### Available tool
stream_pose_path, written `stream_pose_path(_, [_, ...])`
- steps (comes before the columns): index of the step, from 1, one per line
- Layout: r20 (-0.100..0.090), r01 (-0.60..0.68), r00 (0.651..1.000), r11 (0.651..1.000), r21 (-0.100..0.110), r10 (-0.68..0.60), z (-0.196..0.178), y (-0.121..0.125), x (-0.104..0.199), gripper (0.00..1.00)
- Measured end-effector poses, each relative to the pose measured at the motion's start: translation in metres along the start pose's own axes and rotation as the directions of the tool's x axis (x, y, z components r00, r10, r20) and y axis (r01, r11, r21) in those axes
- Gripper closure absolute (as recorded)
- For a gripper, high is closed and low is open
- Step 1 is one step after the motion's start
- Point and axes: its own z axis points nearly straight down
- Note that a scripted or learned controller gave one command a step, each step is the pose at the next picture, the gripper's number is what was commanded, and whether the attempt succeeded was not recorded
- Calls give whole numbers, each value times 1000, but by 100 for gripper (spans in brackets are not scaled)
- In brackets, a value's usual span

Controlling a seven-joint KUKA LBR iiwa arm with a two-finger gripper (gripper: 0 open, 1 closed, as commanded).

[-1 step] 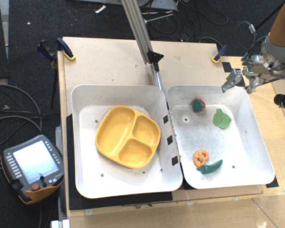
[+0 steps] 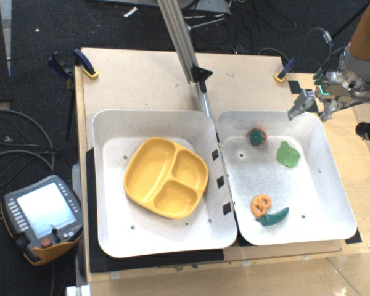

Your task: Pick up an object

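Four small pieces are seen lying loose in the right bin [image 2: 333, 184], any of which could serve as the object to be picked: a round green-and-red ball [image 2: 257, 137] at about 11 o'clock of the bin, a light green leaf [image 2: 288, 155] just beside it toward 1 o'clock, and, at 6 o'clock, an orange pretzel [image 2: 260, 205] touched by a dark green pepper [image 2: 274, 216]. Nothing has been lifted; every piece rests on the bin floor, so the whole pick is judged still to be done. The tool [image 2: 311, 106] is held above the bin's far right corner, at 1 o'clock of the leaf and well apart from all four pieces, with its fingers spread and nothing between them. A descent onto one piece, a closing and a lift are what remain. In the left bin [image 2: 105, 165], a yellow divided tray [image 2: 166, 177] is shown at centre. Both bins are carried side by side on the desk [image 2: 142, 79], with a pendant [image 2: 42, 217] lying off its 8 o'clock corner.
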Motion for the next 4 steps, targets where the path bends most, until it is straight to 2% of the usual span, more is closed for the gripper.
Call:
stream_pose_path(1, [0, -2, 1000, 1000, 2, 2, 45, 4, -5, 0])
stream_pose_path(3, [-3, -1, 1000, 1000, 9, 1, 170, 4, 7, 0])
stream_pose_path(4, [0, 0, 1000, 1000, -1, 0, 154, 8, 7, 100])
